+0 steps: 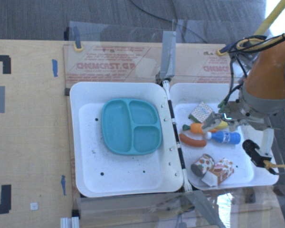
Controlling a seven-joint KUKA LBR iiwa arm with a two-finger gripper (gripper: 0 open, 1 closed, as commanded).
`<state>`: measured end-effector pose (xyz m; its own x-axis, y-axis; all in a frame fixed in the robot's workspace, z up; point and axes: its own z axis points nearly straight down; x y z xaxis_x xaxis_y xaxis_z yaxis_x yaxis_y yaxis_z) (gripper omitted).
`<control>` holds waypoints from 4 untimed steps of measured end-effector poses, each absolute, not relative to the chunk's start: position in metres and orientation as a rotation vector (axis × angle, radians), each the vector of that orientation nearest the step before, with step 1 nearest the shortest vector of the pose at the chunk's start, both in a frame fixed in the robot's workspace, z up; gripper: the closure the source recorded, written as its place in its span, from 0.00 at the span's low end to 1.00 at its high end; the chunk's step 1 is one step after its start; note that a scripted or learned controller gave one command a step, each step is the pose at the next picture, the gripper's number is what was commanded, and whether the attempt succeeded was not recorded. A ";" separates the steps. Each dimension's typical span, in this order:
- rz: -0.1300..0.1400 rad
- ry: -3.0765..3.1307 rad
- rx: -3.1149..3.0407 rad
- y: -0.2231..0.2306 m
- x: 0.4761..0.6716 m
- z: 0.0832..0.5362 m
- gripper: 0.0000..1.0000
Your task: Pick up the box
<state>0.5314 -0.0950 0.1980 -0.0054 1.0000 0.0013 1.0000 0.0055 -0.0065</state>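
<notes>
A small box with a pale diamond pattern (201, 112) lies tilted at the back of the right bin (180, 95). A second box, a red, white and brown carton (220, 171), lies near that bin's front edge. My gripper (217, 121) hangs low over the middle of the right bin, just right of the patterned box and above a yellow banana (223, 125). The arm covers the bin's far right part.
Around the gripper lie an orange carrot (195, 127), a red-brown sausage (192, 140), a blue bottle with a white cap (226, 137) and a brown spotted pouch (202, 164). The left bin (83, 141) holds a teal divided plate (131, 126).
</notes>
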 end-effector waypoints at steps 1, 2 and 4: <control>0.003 -2.300 -2.136 -0.109 0.566 0.091 0.00; -0.003 -2.436 -1.993 -0.101 0.593 0.088 0.00; 0.014 -2.326 -2.098 -0.065 0.622 0.180 1.00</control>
